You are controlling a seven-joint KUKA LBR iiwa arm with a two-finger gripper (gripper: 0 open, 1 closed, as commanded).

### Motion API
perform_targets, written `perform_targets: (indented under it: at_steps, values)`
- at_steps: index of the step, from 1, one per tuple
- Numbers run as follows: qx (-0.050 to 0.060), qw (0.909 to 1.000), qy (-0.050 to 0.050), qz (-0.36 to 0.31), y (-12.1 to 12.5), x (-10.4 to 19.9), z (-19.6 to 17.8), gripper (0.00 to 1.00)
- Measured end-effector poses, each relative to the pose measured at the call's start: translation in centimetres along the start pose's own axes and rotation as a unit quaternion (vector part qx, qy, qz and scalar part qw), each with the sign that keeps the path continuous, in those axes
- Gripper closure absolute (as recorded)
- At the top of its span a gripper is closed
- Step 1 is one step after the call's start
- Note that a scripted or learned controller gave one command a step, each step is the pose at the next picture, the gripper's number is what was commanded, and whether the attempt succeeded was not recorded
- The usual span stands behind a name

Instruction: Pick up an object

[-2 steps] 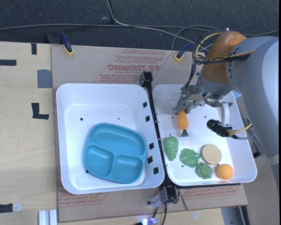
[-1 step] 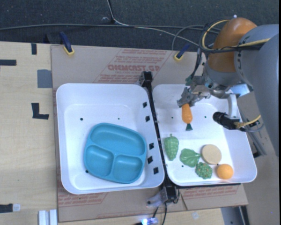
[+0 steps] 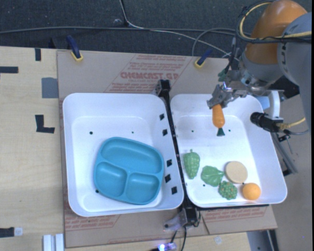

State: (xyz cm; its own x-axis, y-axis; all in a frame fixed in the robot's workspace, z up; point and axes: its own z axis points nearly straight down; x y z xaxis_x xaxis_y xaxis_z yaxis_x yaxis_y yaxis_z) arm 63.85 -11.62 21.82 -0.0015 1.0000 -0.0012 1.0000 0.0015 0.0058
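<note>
A smooth, sky-blue, three-compartment plastic tray (image 3: 129,170) is laid flat in the left bin (image 3: 76,106). In the right bin (image 3: 261,156), glossy toy foods are clustered near the front corner: green vegetables (image 3: 192,163), a tan disc (image 3: 236,171), an orange (image 3: 251,191). Above them, an orange toy carrot (image 3: 218,116) is pinched upright between the gripper (image 3: 220,102) fingers, apparently lifted clear.

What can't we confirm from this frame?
- Camera view: whether the gripper truly clamps the carrot; the contact spot is too small to resolve.
- The arm's upper part, cut off by the frame's top-right edge.
- Right bin floor beneath the carrot, covered by it.
</note>
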Motion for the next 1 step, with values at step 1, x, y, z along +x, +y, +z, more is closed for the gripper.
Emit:
perform_targets:
  at_steps: [1]
  values:
    - [0.001,1.0,0.0,0.0,0.12,-0.01,-4.26,1.0]
